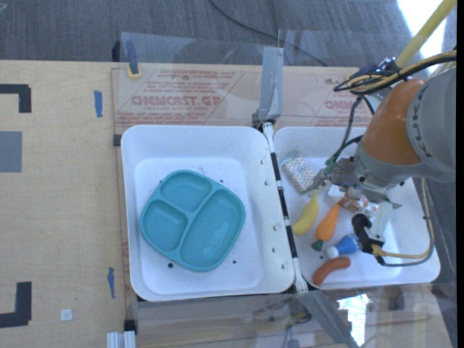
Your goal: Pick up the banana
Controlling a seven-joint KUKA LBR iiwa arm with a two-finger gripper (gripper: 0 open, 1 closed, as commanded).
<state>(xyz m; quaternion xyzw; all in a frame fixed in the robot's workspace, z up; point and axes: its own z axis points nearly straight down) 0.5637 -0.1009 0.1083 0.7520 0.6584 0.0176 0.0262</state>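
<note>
1 banana (307, 215), 1 carrot (328, 222), 1 sausage (331, 269) in rt bin; gripper (355, 200) state unclear.

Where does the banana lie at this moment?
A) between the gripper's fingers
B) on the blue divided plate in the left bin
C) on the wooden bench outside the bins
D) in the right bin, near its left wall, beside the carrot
D: the banana lies on the floor of the right bin, close to its left wall, with the carrot just to its right.
</note>
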